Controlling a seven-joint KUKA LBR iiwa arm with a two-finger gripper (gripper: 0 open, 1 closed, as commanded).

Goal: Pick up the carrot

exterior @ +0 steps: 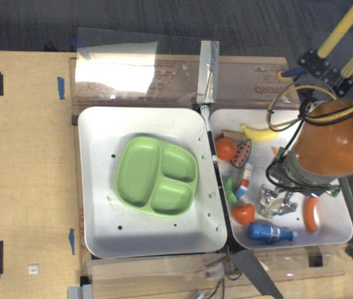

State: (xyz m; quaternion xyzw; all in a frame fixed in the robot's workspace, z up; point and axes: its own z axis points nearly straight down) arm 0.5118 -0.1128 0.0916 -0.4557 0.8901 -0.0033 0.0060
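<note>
The carrot (312,215), a short orange-red stick, lies upright in the picture near the right wall of the right bin (335,229). My gripper (276,203) hangs over the bin floor just left of it, about a hand's width away, with the arm's orange band (335,139) above. Nothing shows in the gripper. A red tomato (243,213) sits to the gripper's left.
A blue bottle (270,232) lies at the front of the right bin. Farther back are a banana (257,132), an orange ball (226,148), a watermelon slice (243,153), a small tube (244,180) and a green piece (229,189). The left bin (95,167) holds a green divided plate (158,174).
</note>
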